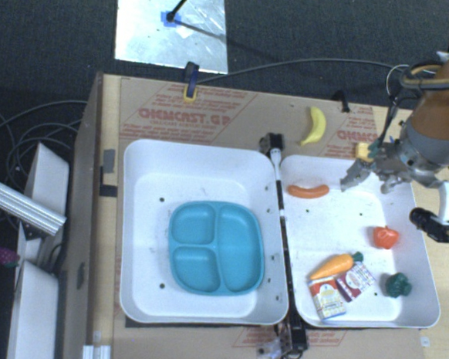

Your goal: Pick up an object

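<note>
The right bin (313, 228) holds an orange sausage (307, 191) near its back left, a red tomato-like piece (385, 237), a carrot (332, 266), a green broccoli piece (397, 285) and a red-and-white carton (329, 300). My gripper (369, 181) hangs over the bin's back edge, right of the sausage and apart from it. Its fingers (351, 178) are spread open with nothing between them.
The left bin (141, 207) holds a blue divided plate (215, 246). A yellow banana (315, 126) lies on the bench behind the right bin. A small dark-red packet (357, 280) lies beside the carrot. Cables run across the back of the bench.
</note>
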Controlling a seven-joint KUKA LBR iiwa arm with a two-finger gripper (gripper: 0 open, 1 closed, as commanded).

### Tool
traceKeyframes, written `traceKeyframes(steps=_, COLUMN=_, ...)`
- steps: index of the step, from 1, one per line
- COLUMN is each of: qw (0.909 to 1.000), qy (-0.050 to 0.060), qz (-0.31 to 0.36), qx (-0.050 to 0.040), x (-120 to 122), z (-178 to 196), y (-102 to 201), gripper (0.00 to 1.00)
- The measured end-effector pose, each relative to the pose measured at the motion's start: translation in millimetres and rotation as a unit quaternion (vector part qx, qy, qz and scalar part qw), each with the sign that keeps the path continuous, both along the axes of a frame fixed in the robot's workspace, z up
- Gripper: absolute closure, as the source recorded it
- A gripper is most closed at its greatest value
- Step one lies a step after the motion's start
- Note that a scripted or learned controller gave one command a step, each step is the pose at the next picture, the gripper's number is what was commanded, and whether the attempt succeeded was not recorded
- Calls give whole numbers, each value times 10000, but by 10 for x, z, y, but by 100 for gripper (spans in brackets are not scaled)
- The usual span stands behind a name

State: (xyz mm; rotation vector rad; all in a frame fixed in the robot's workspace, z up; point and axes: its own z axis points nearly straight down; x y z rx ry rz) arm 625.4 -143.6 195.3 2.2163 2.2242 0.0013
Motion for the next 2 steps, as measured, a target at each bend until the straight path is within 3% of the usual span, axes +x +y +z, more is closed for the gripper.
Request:
traceKeyframes(steps=1, qw=10000, qy=11, qz=-14, qx=2, x=-616, z=-631, y=-154, gripper=0)
traceKeyframes(steps=2, qw=10000, qy=-4, qz=-1, qx=-5, x=99, z=-899, y=-633, gripper=0)
